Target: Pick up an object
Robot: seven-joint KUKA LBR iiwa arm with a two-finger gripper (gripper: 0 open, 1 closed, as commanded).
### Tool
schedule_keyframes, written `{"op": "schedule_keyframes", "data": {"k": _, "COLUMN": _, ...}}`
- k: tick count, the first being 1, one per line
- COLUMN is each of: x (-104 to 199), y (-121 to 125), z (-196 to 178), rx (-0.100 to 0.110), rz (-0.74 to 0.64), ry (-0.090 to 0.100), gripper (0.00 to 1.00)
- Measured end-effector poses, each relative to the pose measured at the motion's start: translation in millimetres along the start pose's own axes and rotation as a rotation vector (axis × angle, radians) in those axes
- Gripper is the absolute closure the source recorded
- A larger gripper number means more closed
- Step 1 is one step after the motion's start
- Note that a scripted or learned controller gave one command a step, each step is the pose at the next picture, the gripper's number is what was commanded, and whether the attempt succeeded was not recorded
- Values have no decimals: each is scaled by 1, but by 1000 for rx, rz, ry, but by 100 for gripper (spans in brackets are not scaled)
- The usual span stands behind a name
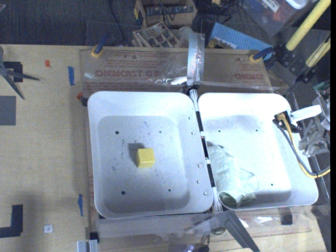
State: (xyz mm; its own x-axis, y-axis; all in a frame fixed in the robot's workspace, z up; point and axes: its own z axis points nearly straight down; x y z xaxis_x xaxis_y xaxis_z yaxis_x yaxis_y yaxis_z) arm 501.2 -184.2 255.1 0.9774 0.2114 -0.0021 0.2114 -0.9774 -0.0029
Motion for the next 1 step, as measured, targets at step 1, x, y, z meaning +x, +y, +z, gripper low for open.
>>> {"op": "schedule_keyframes", "data": {"k": 1, "x": -8, "y": -7, "z": 16, "rx": 0, "rz": 18, "ry": 0, "gripper": 100}}
